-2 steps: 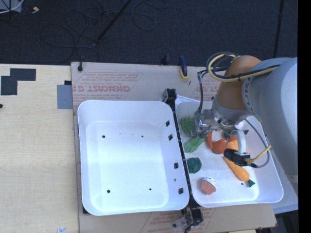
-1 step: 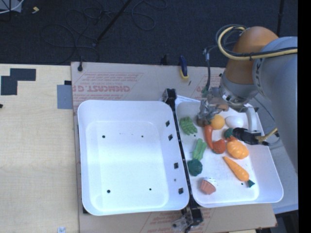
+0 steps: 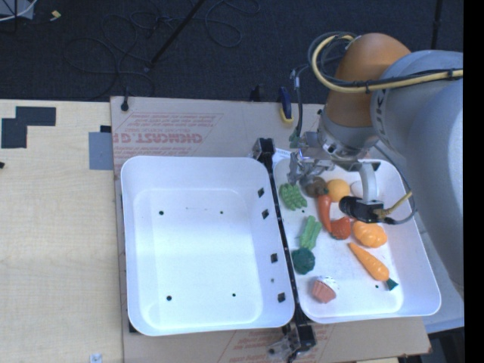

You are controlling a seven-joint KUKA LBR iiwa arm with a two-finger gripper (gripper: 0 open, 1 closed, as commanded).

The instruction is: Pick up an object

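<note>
bins: two, white (image 3: 197,240) (image 3: 412,278)
green toy vegetables: three (image 3: 292,196) (image 3: 309,231) (image 3: 303,260)
carrots: one (image 3: 369,262)
red peppers: one (image 3: 325,212)

Printed in red on the brown cardboard sheet (image 3: 189,131) under the white bins (image 3: 144,203), along its far edge: upside-down lettering, seemingly "CHEMSAT" or close to it, last characters uncertain. Beneath it, a smaller red line, too fine to read. More red print on the same sheet at the near edge, between the bins and the bench front, partly covered and illegible. No other legible text, numbers or brand marks anywhere else.
</note>
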